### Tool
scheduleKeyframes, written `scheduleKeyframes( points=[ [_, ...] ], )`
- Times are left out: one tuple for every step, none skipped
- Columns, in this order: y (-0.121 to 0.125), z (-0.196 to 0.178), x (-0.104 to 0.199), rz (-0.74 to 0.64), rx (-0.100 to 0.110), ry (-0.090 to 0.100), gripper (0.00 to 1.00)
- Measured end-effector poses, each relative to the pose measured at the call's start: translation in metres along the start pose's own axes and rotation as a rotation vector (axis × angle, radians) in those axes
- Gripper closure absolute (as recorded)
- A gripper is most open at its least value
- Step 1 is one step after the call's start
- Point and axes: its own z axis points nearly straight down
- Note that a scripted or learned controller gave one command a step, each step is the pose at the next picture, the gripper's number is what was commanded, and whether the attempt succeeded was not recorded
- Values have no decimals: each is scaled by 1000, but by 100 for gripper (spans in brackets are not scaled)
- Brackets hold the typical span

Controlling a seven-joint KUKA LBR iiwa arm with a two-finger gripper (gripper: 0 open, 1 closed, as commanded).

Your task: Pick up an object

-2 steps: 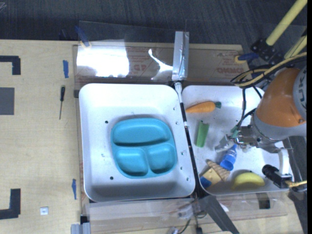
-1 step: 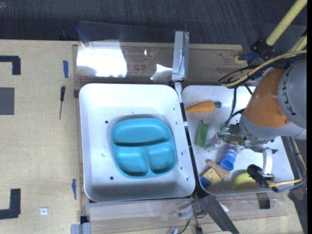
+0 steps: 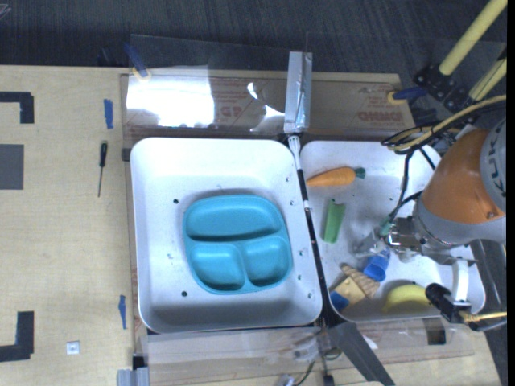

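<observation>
My bench [image 3: 56, 215] is pale wood under two white bins [image 3: 153, 167]. My arm [image 3: 463, 191] bends in over the right one, claw [image 3: 385, 238] low; grip unclear. Blue piece [image 3: 375, 267] just below it, carrot [image 3: 331, 177] above.

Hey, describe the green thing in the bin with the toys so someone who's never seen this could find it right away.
Start at the right white bin, the one the arm reaches into. Just below the orange carrot near its far edge lies the green block, close to the divider between the bins. It is the only green piece, a short upright bar, apart from the blue and tan clutter and the yellow banana nearer the front.
</observation>
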Motion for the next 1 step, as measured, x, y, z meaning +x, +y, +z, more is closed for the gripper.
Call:
scheduleKeyframes(
  points=[
    [2, -11, 0, 2, -6, -1, 100]
  ],
)
